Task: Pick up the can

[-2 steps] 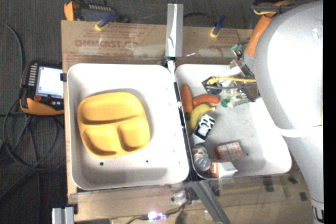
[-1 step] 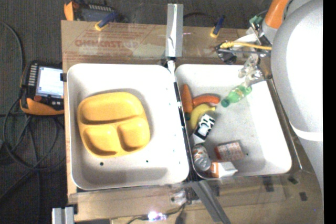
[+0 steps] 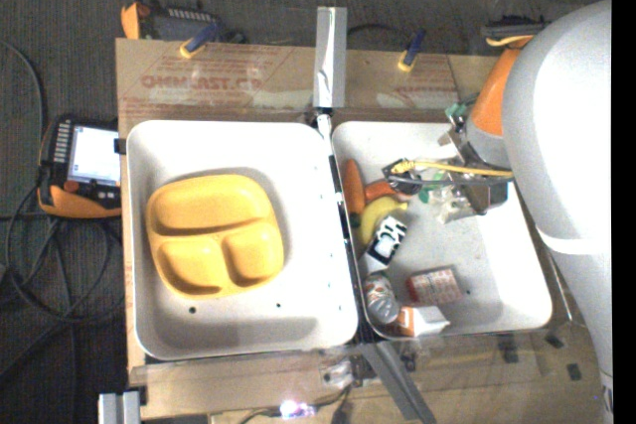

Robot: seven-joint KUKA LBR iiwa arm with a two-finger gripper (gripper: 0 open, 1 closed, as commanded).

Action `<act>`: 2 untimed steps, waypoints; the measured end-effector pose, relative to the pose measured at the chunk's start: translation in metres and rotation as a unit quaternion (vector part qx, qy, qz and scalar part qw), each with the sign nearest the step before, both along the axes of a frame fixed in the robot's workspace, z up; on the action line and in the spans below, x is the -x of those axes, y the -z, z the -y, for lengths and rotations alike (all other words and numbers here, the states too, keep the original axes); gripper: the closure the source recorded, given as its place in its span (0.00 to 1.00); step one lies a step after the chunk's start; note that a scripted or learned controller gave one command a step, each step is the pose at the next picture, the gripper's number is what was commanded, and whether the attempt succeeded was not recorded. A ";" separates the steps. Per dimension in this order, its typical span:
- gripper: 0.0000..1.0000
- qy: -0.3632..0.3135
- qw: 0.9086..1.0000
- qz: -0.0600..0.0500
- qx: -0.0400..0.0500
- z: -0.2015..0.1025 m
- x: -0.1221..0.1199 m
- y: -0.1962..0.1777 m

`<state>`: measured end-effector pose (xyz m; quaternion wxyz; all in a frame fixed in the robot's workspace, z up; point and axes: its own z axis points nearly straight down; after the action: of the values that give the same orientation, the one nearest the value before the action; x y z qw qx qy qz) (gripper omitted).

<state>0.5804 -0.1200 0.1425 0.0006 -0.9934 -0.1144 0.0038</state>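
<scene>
The can [image 3: 380, 297], silvery with a dark printed side, lies in the right bin [image 3: 517, 298] near its front left corner, against the bin wall. My gripper [image 3: 444, 197] hangs over the back middle of that bin, up and to the right of the can and well apart from it. It is close to a banana [image 3: 375, 216] and a carrot [image 3: 353, 186]. Nothing of the can is near the gripper.
A black-and-white object [image 3: 388, 239] lies beside the banana. A reddish-brown packet [image 3: 433, 285] and an orange-and-white box [image 3: 415, 320] lie right of the can. The left bin [image 3: 149, 313] holds a yellow divided tray [image 3: 216, 233]. The grey arm covers the right bin's right side.
</scene>
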 end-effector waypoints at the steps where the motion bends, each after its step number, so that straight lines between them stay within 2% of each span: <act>1: 1.00 -0.051 0.999 0.002 0.001 -0.042 -0.062 -0.089; 2: 1.00 -0.088 0.996 0.001 0.001 -0.077 -0.040 -0.151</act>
<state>0.6202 -0.0433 0.2938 -0.0005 -0.9795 -0.2017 0.0025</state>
